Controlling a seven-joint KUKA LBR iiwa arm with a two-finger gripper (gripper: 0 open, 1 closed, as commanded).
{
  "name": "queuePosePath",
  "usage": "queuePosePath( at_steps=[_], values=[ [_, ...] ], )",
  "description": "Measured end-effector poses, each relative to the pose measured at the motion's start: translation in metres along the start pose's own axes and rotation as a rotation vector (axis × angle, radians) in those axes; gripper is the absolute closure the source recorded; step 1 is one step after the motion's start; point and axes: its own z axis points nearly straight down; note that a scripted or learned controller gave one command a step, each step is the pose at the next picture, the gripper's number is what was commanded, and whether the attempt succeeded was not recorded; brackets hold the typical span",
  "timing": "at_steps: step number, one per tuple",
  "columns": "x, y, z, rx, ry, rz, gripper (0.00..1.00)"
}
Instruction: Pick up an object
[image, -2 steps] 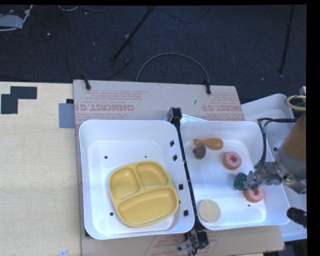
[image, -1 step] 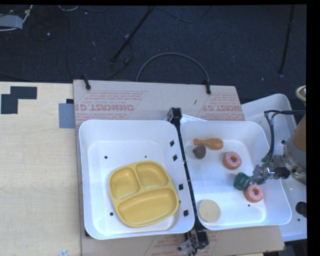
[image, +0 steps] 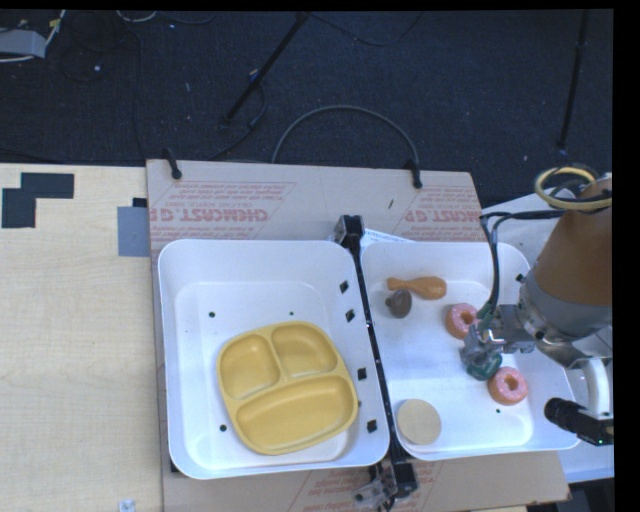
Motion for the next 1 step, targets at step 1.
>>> queuePosePath(
  at_steps=[1],
  values=[
    [0.0437, 0.0131, -0.0098, -0.001, -0.001, 0.001, 1.00]
  ],
)
